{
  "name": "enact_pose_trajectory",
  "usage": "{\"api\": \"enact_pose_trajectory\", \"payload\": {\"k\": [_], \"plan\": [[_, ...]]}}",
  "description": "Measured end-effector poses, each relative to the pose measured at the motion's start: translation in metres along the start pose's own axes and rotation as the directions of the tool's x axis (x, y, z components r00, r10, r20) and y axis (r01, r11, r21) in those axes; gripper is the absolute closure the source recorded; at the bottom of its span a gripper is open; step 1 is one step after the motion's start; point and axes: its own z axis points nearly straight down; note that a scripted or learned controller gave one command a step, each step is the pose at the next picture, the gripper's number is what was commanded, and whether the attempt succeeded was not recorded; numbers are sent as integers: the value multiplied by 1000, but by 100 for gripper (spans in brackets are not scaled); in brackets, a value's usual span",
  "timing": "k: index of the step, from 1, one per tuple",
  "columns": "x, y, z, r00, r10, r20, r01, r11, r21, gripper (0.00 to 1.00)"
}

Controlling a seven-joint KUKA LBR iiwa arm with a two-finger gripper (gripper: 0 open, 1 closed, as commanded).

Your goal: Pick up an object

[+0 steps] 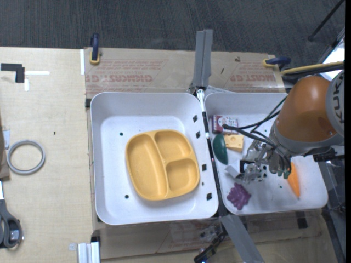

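Below the tool (pixel 253 171), on the floor of the right bin (pixel 312 201), lie the things it could take: a purple bunch-like piece (pixel 238 196) just beneath and a little to the camera's left of it, a green piece (pixel 220 148) against the bin's left wall, a yellow wedge like cheese (pixel 235 142) beside that, a small printed packet (pixel 226 123) toward the far wall, and an orange carrot-like piece (pixel 294 182) on the far side of the wrist. A small grey scrap (pixel 231 171) lies just beside the tool. The tool hangs low over the middle of this bin, near the purple piece and the scrap, with cables draped across it; I cannot tell how it stands, and nothing can be made out in its grip.

This looks like the reach-down step, with no object picked yet. The next move would call for settling squarely over one piece, likely the purple one or the scrap, then closing and lifting straight up.

Further out, the left bin (pixel 104 163) carries a yellow divided plate (pixel 162 164). On the counter (pixel 49 201) at the camera's left lie a grey ring (pixel 25 156) and scissors (pixel 10 230).
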Motion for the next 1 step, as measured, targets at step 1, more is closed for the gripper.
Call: {"api": "enact_pose_trajectory", "payload": {"k": [1], "plan": [[12,29,-162,966,-257,2,257,966,0,100]]}}
